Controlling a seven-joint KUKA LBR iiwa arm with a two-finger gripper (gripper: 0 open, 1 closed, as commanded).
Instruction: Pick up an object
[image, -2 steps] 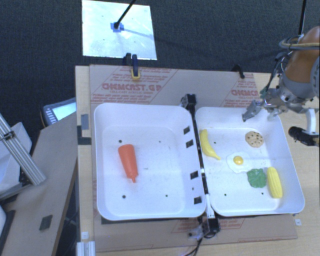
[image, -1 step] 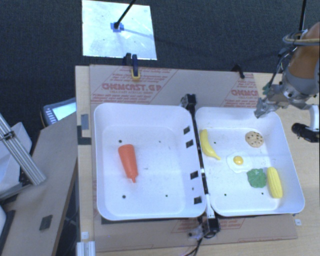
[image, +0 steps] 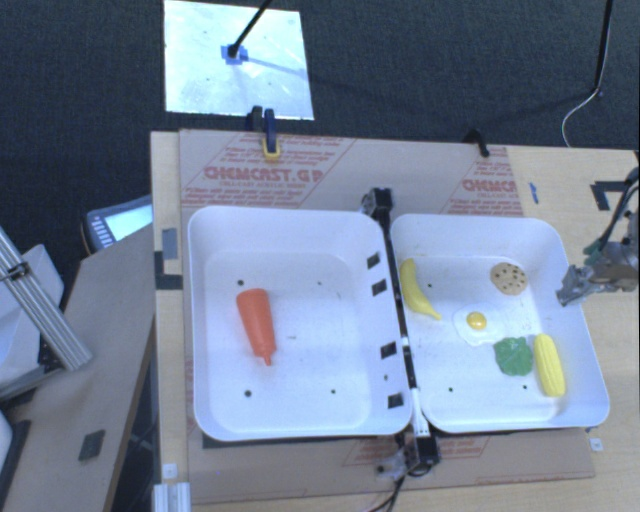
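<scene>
While the left bin (image: 215, 400) holds a carrot (image: 256, 322) at its centre, the right bin (image: 455, 410) carries corn (image: 549, 364) at four o'clock, banana (image: 416, 290) at nine, egg (image: 478, 325) central, cookie (image: 508, 277) at one. Gripper (image: 580, 288) hangs at three o'clock off the rim, nothing in it; open or closed, can't tell.

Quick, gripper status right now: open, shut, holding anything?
Gripper: cannot be told from this view. It sits at the right rim of the right bin, with nothing seen in its grasp.
</scene>
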